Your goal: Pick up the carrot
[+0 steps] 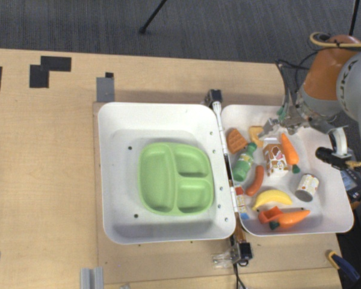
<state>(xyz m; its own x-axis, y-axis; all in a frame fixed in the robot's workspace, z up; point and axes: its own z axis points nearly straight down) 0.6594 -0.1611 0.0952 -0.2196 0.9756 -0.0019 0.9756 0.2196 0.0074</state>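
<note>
The carrot lies aslant up from the banana, just below the gripper, whose opening I cannot tell; it looks a light, stiff, slick plastic toy, best pinched across its thicker middle, where the taper slips least.

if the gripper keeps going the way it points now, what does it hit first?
Likely the carrot. The gripper sits at the right bin's upper edge, aimed down into it, and the carrot's top lies just below. Height above it is unclear from this slanted view.
</note>
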